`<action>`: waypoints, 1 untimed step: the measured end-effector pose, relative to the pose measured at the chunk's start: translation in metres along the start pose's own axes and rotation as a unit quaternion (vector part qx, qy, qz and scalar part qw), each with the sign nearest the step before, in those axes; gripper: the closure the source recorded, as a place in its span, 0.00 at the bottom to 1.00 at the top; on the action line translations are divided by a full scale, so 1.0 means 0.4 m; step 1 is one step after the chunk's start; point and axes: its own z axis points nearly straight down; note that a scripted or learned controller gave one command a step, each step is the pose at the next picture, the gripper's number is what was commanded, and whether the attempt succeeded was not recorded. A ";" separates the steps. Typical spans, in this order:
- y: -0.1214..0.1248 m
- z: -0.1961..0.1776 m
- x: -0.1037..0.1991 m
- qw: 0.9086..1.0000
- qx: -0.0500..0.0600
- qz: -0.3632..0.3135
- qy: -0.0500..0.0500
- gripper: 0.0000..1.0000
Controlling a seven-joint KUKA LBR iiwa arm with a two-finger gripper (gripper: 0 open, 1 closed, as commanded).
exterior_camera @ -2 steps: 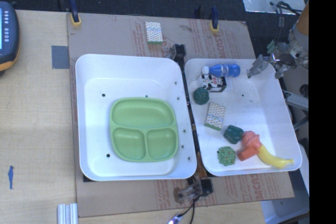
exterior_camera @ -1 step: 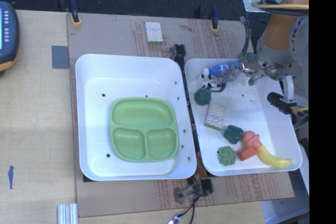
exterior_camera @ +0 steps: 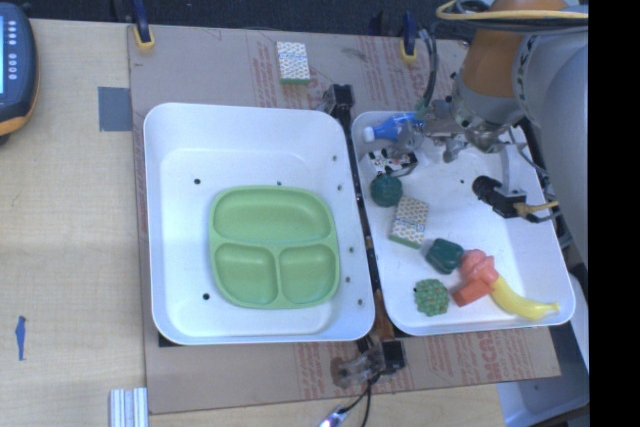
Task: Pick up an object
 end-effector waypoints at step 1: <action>-0.006 -0.022 -0.252 1.000 0.002 0.001 0.001 0.00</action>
